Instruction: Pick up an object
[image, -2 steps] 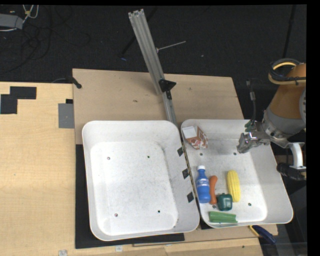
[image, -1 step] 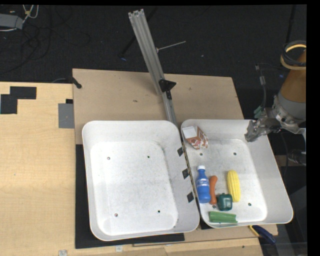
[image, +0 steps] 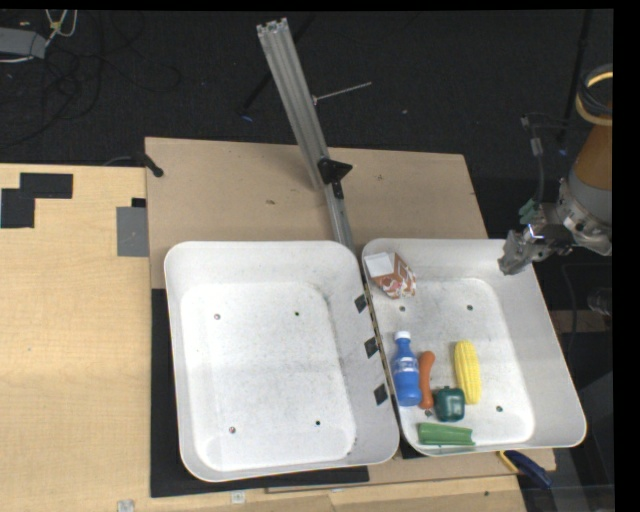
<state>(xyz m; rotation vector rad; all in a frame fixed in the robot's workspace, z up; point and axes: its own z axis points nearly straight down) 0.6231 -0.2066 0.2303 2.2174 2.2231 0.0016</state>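
The right bin (image: 520, 300) holds several objects. A small white and red carton (image: 388, 275) lies at its far left corner. Near the front left lie a blue bottle (image: 405, 369), an orange carrot (image: 427, 379), a yellow corn cob (image: 467, 371), a dark green block (image: 449, 404) and a green flat piece (image: 444, 434). My gripper (image: 516, 252) hangs over the bin's far right rim, well away from all of them. Nothing shows between its fingers.
The left bin (image: 262, 350) sits beside the right one, with black clips (image: 370, 346) along the shared edge. A slanted metal rail (image: 305, 120) rises behind the bins. The arm's orange band (image: 593, 160) stands at the right edge.
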